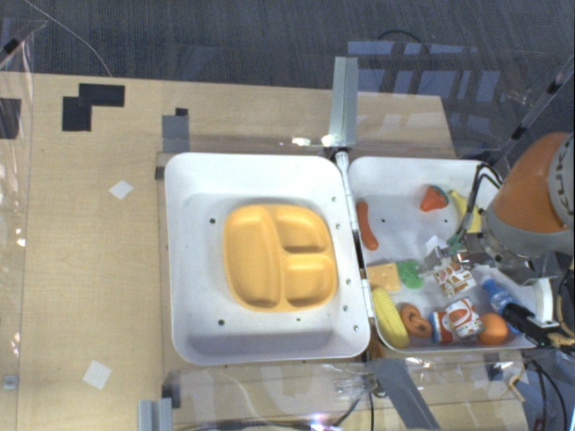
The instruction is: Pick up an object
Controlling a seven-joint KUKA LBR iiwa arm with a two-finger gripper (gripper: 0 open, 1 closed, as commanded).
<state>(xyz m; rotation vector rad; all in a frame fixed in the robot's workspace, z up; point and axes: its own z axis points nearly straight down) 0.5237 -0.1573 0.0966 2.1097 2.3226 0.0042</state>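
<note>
Ridged plastic corn (386, 309) lies beside a glossy doughnut (414, 319).

Tabletop (90, 268): pale wood-grain surface, seen from above at a slant. Resting directly on it, side by side and touching along their inner edges: left bin (184, 268), shallow, white, square with rounded corners; right bin (395, 173), shallow, white. Two black L-shaped and square marks (90, 104) lie flat near the far left corner. Small pale square patches (120, 189) and (96, 374) sit on the bare wood left of the bins.
</note>
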